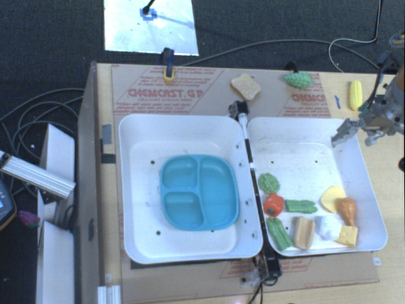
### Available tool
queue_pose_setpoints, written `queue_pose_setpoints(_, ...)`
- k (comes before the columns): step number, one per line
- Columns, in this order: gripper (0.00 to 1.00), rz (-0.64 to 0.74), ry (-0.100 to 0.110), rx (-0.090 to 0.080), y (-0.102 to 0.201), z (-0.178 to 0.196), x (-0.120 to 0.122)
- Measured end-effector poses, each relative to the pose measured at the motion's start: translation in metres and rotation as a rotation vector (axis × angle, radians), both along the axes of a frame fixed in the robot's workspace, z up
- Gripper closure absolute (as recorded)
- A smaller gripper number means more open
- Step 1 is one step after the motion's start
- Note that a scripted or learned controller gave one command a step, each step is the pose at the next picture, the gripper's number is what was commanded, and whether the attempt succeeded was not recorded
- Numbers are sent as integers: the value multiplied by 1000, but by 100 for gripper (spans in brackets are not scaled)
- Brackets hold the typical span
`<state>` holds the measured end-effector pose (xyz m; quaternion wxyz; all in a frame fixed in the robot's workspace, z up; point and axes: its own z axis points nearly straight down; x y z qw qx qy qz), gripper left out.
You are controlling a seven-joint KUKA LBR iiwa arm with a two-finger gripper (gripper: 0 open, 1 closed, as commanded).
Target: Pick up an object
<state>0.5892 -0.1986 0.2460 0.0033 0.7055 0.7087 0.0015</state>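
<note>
The objects to pick from lie in a cluster in the lower part of the right bin (354, 154), toward the lower right of the frame: a green round piece (268, 183), a red tomato-like piece (273, 205), a green pod (300, 206), another long green piece (278, 232), a tan bread-like roll (304, 232), a yellow slice (331, 199), a brown drumstick shape (347, 209), a small white lump (327, 227) and a yellow cheese-like block (347, 235). Several of them touch or overlap.

The gripper (355, 134) hangs at the right edge of the frame, over the upper right corner of that bin, well apart from the cluster. Its 2 fingers are spread apart with nothing between them.

The left bin (142, 138) holds a blue divided plate (199, 191) with 3 compartments, sitting near its middle.

Both bins rest on a brown cardboard sheet (190, 90) printed with red lettering, laid on a pale wooden bench. On the cardboard above the bins lie a tan bread slice (245, 87), a green knobbly piece (299, 80) and a yellow corn-like piece (356, 95). A yellow and blue clamp (168, 64) grips the sheet's top edge.

Beyond the bench is dark carpet with cables (38, 109) trailing across it, and a pale square panel (150, 18) at the upper left of the frame.
</note>
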Motion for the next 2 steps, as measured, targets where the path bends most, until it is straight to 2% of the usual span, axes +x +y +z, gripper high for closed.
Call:
queue_pose_setpoints(1, 0, -2, 9, 4, 59, -132, -79)
queue_pose_setpoints(2, 0, -7, -6, -7, 109, -156, -17)
